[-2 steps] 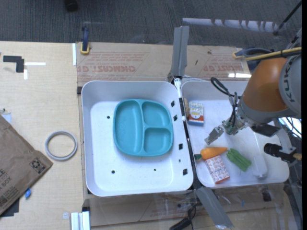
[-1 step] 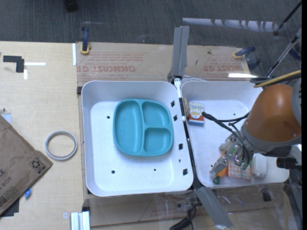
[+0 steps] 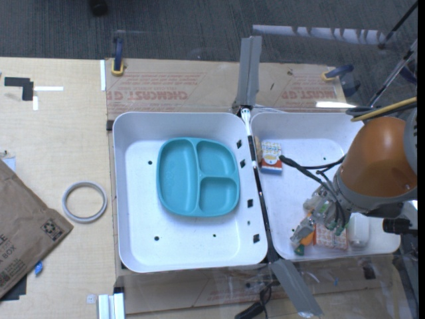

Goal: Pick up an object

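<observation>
Two white bins sit side by side. In the right bin, the gripper is lowered among small packaged items near the front; whether its jaws are open or closed cannot be told. The packets are judged light and crinkly, best pinched across their flat faces. A small carton lies farther back. A teal divided plate rests in the left bin.

Both white bins look like smooth, slightly glossy plastic. The teal divided plate in the left bin is matt plastic (no sharp highlights on it). The desk at the left of the frame has a pale, matt wood-like surface, with brown printed cardboard along the top. The arm's orange band at right shines smoothly.
</observation>
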